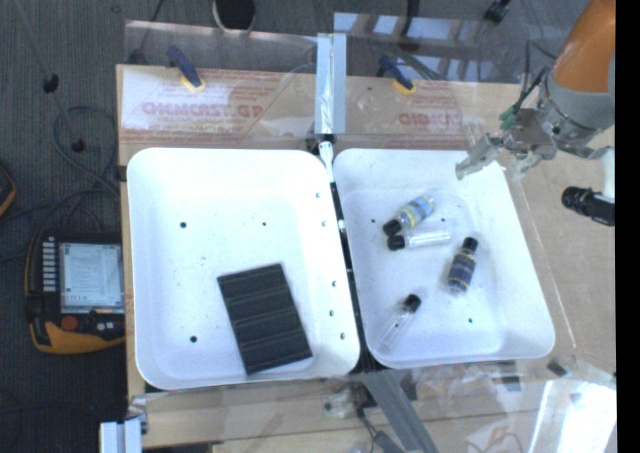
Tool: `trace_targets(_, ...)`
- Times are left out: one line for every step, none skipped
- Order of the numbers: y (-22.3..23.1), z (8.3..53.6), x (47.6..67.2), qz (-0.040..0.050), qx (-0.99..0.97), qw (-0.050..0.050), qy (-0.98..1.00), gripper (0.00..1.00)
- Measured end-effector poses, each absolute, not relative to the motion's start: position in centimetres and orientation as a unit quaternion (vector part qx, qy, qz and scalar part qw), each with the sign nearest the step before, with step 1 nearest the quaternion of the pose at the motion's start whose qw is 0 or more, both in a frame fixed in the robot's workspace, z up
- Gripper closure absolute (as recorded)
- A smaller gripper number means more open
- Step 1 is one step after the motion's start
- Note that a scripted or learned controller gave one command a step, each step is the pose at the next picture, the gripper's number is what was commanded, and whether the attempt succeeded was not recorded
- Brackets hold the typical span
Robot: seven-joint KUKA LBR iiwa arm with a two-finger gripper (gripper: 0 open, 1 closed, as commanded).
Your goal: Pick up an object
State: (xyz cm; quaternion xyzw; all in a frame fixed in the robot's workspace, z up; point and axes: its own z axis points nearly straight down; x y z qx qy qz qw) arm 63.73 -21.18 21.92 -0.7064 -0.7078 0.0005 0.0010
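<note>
Now, pincer [497, 155] — grip state unclear — blue-labelled vial [415, 209] apart, lower left.

Glossy white plastic bins [150, 271], a matt black ribbed pad [264, 318], clear glassy vials [428, 238].

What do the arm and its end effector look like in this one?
The arm is grey and rounded, with a wide orange band above the wrist and a pale yellowish rim at the top of that band. The end effector is a small cluster of pale grey metal parts, angular and thin, with a speck of green near its base.
</note>
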Motion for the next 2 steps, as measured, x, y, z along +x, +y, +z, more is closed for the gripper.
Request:
trace_targets(-18.3, 11.9, 64.0, -0.0073, -0.693, -0.012, -0.721, 0.0)
trace_targets(-19.2, 10.7, 60.9, -0.0104, -0.693, -0.017, -0.72, 0.0)
